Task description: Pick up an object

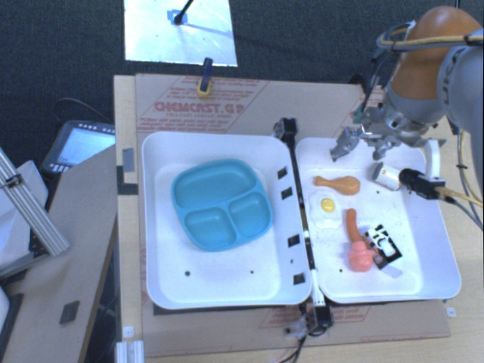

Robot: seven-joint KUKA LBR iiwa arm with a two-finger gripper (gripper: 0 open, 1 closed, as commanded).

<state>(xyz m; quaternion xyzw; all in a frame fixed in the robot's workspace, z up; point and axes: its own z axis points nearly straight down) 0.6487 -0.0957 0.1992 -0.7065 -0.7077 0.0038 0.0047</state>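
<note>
Five small things lie in the right-hand shallow white bin (435, 237), all in its left half. The tan plastic drumstick (338, 184) is farthest back. Its long axis runs nearly parallel to the bin's far edge, with the thin bone end toward the left wall and the thick end toward the middle. Just nearer, against the left wall, is a flat white toy fried egg with a yellow yolk (327, 205). The orange toy sausage (352, 225) has its long axis running from far to near, and its near end touches a pink rounded lump (361, 258). A black-and-white flat piece (386, 246) sits just beside that lump on its right.

The bin's right half and near right corner are bare, as is the floor between the drumstick and the far edge. The left-hand white bin (162, 278) carries a blue three-compartment plastic tray (221, 203) near its middle, with bare floor along the near edge.

The grey two-finger gripper (359, 150) hangs over the right bin's far edge, just beyond the drumstick. Its fingers (339, 147) are spread apart, with nothing between them and touching nothing.
</note>
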